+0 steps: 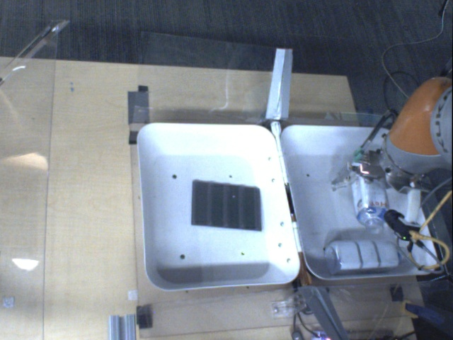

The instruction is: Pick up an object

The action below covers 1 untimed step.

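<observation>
Camera view looks down at a slant on the fingers (369, 195), which reach into the right bin (311, 190) near its right side, about halfway between its far and near edges. Metal parts and wires crowd the spot, so I cannot tell whether they are clenched or released. A small clear object with a bluish end (370, 214) sits right at their tip, touching or nearly touching them. Whether it is actually between them is too blurred to judge.

Just toward the near edge of the same bin lies a grey ribbed object (361, 255). It lies lengthwise along the near wall, close to the near right corner and apart from the clear object.

Above the fingers the arm (432, 129) rises toward the right, with its orange band (417, 119) over the bin's far right corner. A yellow and black cable (414, 236) loops down beside the bin's right edge.

The left bin (156, 190) stands touching the right one, wall against wall. A dark ribbed pad (226, 205) lies flat at its middle, well apart from the fingers. Both bins rest on the pale wooden worktop (78, 190), toward its right side.
</observation>
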Tool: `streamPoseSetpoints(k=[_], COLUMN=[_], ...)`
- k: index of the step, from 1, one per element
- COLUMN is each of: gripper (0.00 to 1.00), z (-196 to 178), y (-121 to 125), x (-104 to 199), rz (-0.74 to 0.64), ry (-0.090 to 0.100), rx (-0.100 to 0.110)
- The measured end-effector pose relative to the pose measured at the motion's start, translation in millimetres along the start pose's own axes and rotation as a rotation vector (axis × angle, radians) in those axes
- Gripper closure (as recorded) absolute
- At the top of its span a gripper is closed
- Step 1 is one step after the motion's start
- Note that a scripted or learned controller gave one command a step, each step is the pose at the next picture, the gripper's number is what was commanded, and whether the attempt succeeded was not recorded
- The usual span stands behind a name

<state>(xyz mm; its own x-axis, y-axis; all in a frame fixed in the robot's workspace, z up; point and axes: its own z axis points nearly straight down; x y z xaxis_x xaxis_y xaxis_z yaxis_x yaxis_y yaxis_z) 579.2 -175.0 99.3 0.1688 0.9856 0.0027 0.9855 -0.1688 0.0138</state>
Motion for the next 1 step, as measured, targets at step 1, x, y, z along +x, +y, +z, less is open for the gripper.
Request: streamPoseSetpoints(k=[1], gripper=[1.0], z=[-88.2], y=[17.3], x=[33.7], rz=[-0.037], ry=[-0.002], rx=[0.008])
